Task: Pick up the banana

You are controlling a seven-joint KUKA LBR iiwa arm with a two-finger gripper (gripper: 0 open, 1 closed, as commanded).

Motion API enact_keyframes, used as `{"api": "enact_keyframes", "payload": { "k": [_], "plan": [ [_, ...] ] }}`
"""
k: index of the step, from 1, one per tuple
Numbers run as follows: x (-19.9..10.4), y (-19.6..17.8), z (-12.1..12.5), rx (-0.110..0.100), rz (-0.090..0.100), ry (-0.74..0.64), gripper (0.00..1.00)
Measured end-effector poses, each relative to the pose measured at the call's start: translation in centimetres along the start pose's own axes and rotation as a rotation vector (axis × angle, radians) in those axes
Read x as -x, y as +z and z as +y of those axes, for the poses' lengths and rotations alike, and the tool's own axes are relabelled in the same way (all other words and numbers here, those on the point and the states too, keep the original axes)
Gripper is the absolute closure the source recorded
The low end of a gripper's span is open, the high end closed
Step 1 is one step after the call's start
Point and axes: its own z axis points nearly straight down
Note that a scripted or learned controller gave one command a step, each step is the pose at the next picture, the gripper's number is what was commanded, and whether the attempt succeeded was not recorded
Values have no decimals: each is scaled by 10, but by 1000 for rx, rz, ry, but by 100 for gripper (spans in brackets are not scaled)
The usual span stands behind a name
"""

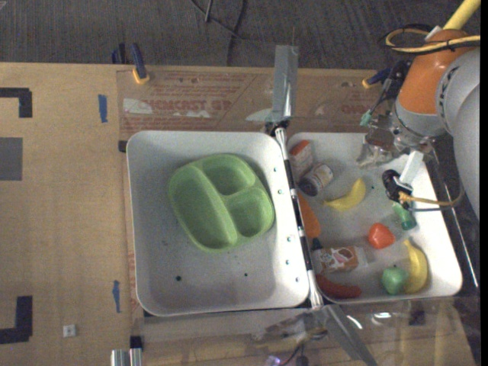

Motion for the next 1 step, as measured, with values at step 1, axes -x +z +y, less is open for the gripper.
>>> {"api": "enact_keyframes", "payload": {
  "k": [1],
  "plan": [
    [0,0,0,-1,0,0,0]
  ]
}}
